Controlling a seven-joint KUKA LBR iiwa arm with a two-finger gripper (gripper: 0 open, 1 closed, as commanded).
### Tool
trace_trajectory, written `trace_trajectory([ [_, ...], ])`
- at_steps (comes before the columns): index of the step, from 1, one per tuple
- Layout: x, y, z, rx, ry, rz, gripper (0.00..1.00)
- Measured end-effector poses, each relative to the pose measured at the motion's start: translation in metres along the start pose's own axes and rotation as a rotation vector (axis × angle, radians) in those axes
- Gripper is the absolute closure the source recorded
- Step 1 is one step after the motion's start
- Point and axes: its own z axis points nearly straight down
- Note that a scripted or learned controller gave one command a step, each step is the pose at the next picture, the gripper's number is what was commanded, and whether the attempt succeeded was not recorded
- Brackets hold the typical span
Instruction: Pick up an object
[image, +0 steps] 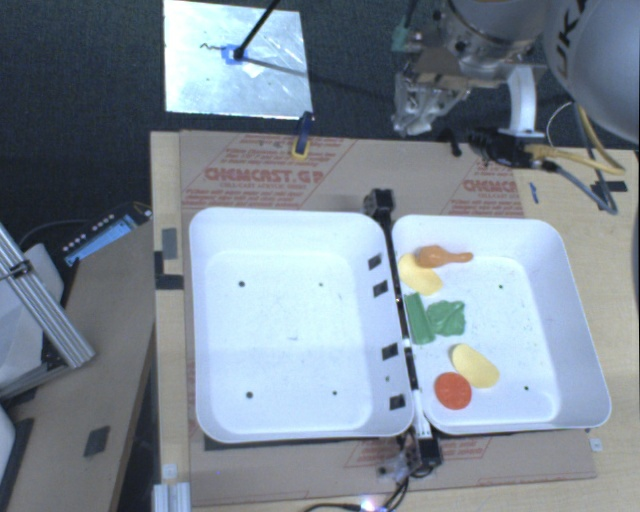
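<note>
Objects for picking lay in the right bin (575, 300): an orange piece (438, 256) touching a pale yellow one (419, 275), a green piece (438, 319), another yellow piece (475, 366) and a red disc (453, 391). We saw the gripper (418, 108) well above the bins, beyond the bench's far edge, touching nothing, and we could not tell its state. Beside them stood the left bin (290, 225).

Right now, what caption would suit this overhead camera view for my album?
Pincer raised beyond the right bin, which holds an orange piece, two yellow pieces, a green piece and a red disc.
</note>
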Motion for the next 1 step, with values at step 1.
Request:
trace_trajectory([
  [1,0.0281,0.0006,-0.0526,0.008,-0.004,0.008,1.00],
])
